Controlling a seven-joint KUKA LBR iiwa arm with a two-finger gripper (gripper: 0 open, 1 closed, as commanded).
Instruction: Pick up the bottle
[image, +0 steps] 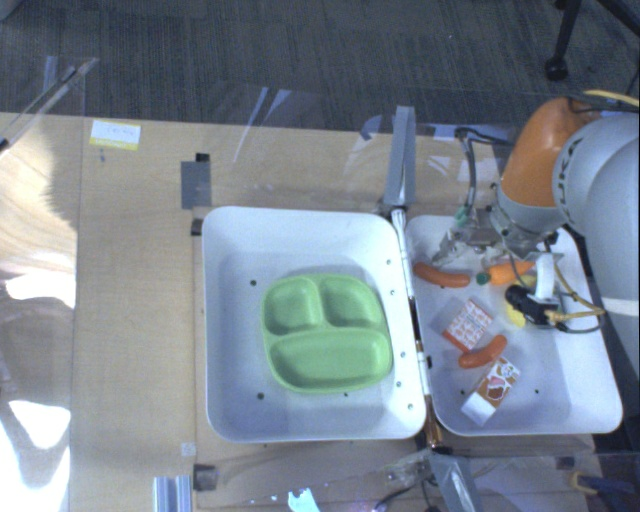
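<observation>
A small bottle (492, 388) with a brown label and a white cap lies on its side in the right bin (590, 400), near that bin's front edge. My gripper (470, 243) hangs over the back of the same bin, just behind a red sausage (441, 274). It is well away from the bottle, with other items lying between them. The wrist above hides most of the gripper.
In the right bin there are also a second sausage (482, 351), a red-and-white packet (468, 324) and an orange piece (506, 270) beside the gripper. A green divided plate (325, 332) lies in the left bin (230, 300). A metal divider (402, 170) stands between the bins.
</observation>
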